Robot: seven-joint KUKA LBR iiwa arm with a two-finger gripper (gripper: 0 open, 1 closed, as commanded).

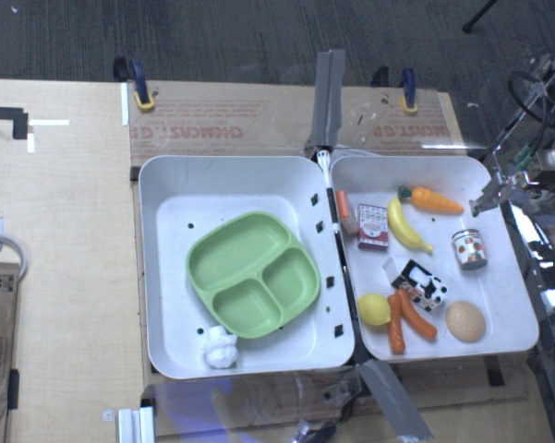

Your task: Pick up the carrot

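Note:
The carrot (433,201), orange with a green top at its left end, lies flat in the back of the right bin (508,247), just behind a banana (408,226). My gripper (488,200) hangs at the bin's right rim, a short way to the right of the carrot's tip and apart from it. Nothing shows in the gripper. The arm behind it is mostly hidden at the picture's right edge.
The right bin also holds a red box (373,226), a small can (468,248), a black-and-white toy (421,284), a lemon (374,309), two red-orange sticks (408,317) and a tan ball (464,321). The left bin (166,247) holds a green divided plate (252,274) and a white lump (221,347).

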